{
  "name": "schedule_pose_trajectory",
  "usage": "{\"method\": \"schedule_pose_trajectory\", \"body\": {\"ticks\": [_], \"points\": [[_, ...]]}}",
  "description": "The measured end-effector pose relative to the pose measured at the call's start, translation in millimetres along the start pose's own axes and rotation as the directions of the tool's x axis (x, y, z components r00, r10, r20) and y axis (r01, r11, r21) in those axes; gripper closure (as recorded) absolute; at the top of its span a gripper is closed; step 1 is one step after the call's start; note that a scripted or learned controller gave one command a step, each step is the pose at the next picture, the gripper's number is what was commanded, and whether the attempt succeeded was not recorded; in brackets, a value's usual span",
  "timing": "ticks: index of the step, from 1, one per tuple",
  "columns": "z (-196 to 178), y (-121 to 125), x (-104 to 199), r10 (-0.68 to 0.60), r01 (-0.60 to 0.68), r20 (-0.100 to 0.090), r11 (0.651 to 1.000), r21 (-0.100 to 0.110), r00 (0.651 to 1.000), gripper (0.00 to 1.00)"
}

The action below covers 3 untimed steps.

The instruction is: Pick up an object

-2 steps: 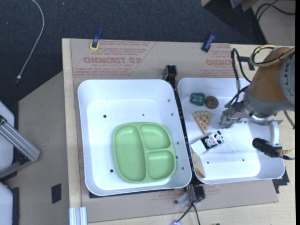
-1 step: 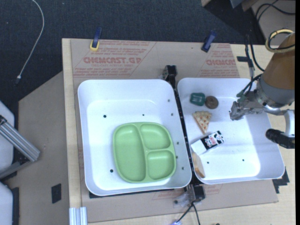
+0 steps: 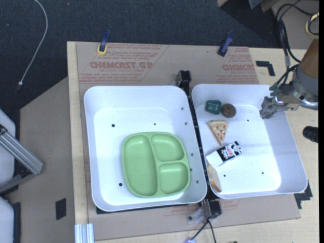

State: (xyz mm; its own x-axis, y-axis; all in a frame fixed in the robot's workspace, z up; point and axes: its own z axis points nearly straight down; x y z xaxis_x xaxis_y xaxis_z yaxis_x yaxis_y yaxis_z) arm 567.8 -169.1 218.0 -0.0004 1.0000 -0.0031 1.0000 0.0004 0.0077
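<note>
In the right bin, toward its left side, lie several small things that could be picked. A dark green, rounded block sits farthest back, just beside a brown disc like a cookie. Nearer lies a tan wedge with a waffle-like grid, then a small carton printed black and white like cowhide, tilted. At the near left corner a pale brown bread-like piece leans against the bin wall.

The gripper, grey metal, hangs over the far right edge of this bin, well apart from all of them, with nothing between its fingers; how wide they stand I cannot tell.

The left bin is smooth white plastic with rounded corners and holds a matte light green plate divided into three compartments.

Both bins rest on a brown cardboard sheet with red lettering, held by blue clamps at the far edge. Around it lies dark blue carpet, a white cable trailing at the far left.
</note>
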Motion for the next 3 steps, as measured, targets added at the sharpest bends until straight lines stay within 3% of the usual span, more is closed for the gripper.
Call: {"method": "schedule_pose_trajectory", "body": {"ticks": [1,3], "points": [[-8.2,0.7,-0.2,0.0,0.0,-0.002,1.0,0.005,1.0,1.0],[-9.7,-0.2,109.0,-0.007,0.007,-0.007,1.0,0.008,1.0,1.0]]}}
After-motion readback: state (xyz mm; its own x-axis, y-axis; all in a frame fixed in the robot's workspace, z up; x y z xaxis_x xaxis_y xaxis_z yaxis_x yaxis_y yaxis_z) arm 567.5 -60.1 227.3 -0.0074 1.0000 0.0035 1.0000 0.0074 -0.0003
